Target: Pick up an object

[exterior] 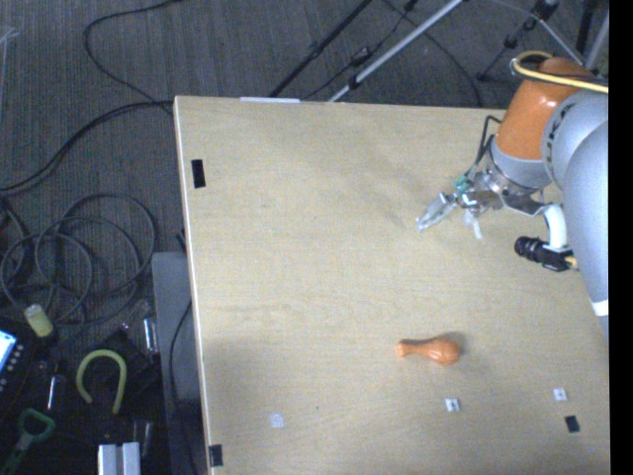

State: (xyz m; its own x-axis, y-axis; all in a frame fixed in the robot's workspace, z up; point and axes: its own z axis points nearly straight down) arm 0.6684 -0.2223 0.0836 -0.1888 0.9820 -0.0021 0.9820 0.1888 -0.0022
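Camera view: you have a plain tan board across the bench, with the arm entering from the right, grey link and orange band uppermost. No bin walls are evident here, just the flat surface with a few small markers near its edges.

Gripper sits over the upper right part of the board, fingers pointing left and down. They look splayed apart, with nothing between them.

Task object: a small orange pear-shaped object lies on its side in the lower right area of the board, well apart from the gripper and nearer the front edge. Bulbous end points right, narrow neck points left.

Handling judgement: it looks light and smooth-skinned, probably a plastic or rubber toy, so expect it to roll or squirt out if you pinch it off-centre. Stiffness cannot be told from this view. The best hold looks to be across the bulb's widest part, jaws closing perpendicular to the long axis. The neck is thinner and easier to span, but it would let the heavy end swing.
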